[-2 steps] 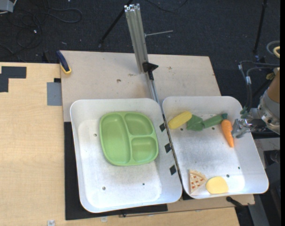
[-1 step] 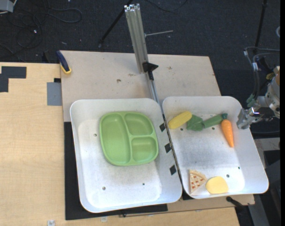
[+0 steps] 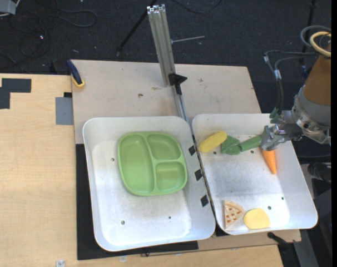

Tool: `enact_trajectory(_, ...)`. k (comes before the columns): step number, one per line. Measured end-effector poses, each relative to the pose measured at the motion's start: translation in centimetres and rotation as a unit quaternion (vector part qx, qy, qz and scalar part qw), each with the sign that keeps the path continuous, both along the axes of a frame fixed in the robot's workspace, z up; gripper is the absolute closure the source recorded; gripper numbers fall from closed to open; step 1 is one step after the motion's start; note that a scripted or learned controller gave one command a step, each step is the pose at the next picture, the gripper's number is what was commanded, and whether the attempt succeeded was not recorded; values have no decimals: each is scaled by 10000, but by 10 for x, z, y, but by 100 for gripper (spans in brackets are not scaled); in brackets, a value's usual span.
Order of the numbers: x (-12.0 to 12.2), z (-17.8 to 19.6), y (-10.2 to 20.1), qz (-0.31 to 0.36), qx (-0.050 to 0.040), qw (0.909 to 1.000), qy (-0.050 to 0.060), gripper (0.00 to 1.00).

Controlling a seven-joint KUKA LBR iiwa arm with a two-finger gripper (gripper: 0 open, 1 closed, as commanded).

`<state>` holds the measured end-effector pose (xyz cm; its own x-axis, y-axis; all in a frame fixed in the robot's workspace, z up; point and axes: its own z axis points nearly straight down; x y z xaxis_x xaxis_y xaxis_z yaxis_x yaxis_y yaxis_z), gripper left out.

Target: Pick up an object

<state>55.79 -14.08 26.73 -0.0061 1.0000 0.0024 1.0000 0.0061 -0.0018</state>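
My gripper [image 3: 271, 138] hangs over the far right side of the right bin [image 3: 246, 177], reaching in from the right. Directly below it an orange carrot [image 3: 271, 161] lies pointing toward the front. A yellow corn cob [image 3: 212, 141] with a green husk [image 3: 239, 145] lies to the gripper's left, and the husk's right end reaches up to the gripper. In the bin's front part lie a pizza slice [image 3: 231, 213] and a round yellow piece [image 3: 256, 219]. I see nothing lifted off the bin floor.
The left bin [image 3: 102, 204] holds a green divided plate [image 3: 153, 163]. An upright metal post [image 3: 163, 43] stands behind the bins, on the board between them. Cables hang beside the arm at the right edge.
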Motion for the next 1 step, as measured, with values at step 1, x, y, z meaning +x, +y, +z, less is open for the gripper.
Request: enact_trajectory(1, 9, 2, 46, -8, -6, 10000, -1, 100)
